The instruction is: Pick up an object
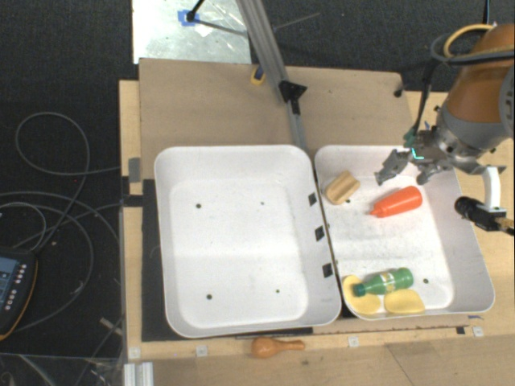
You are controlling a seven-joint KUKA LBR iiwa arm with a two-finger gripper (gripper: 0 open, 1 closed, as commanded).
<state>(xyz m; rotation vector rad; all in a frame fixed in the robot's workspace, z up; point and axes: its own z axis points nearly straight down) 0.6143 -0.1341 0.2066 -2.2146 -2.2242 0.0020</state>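
Note:
The right bin (459, 240) holds a tan block (341, 187) at its upper left and an orange-red carrot-shaped object (397, 202) near the middle top. A green bottle (385, 281) lies at the front across two yellow pieces (403, 301). My gripper (408, 167) hovers at the bin's upper right, just above the carrot's far end, with its fingers (392, 168) spread open and nothing between them.
The left bin (233, 240) lies beside the right one. A small orange-brown pear-like object (273, 346) rests on the bench in front of the bins. A grey pole (269, 51) slants across the back. Cables lie on the floor at left.

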